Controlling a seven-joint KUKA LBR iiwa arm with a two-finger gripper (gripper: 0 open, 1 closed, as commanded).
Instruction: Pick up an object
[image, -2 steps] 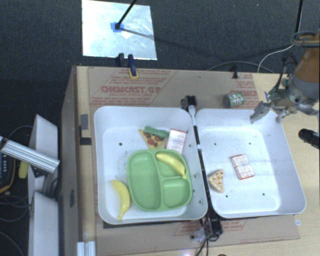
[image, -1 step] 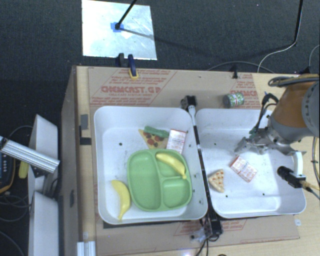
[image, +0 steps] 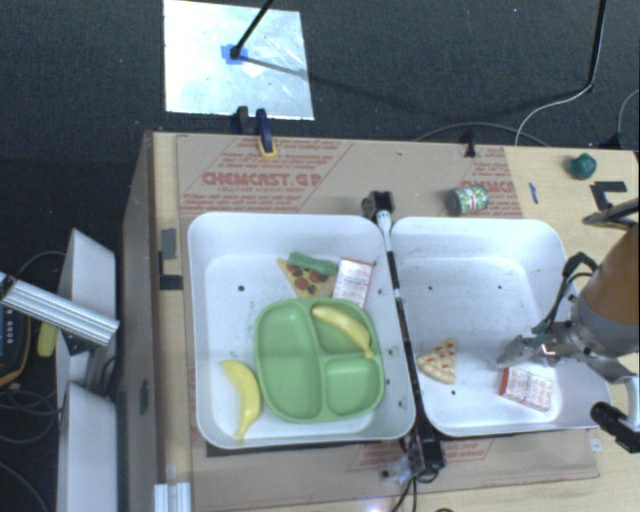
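Two shallow white plastic bins sit side by side on a brown cardboard-covered desk (image: 300, 170), viewed from above at a slant. The left bin (image: 215, 300) holds a green three-compartment plastic tray (image: 300, 380). A yellow toy banana (image: 343, 325) lies tilted across the tray's upper right compartment. A second yellow banana (image: 242, 395) lies on the bin floor, touching the tray's left edge. Behind the tray, a toy pizza slice with green and red topping (image: 303, 272) rests next to a small white and red printed packet (image: 352, 282).

The right bin (image: 480, 250) holds an orange triangular pizza slice (image: 439, 361) near its left wall and a flat white and red printed packet (image: 527, 387) toward its front right corner.

The grey arm with its orange band (image: 610, 290) enters from the right. Its claw (image: 533, 347) hangs low in the right bin, just behind and above the flat packet, with a small red light showing at the tip. The state of the claw cannot be read from this angle. Nothing is seen between its parts, and the packet lies flat on the bin floor.

Beyond the bins, a small green and silver can (image: 467, 199) lies on its side on the desk, and a teal ball (image: 583, 165) rests near the far right corner.
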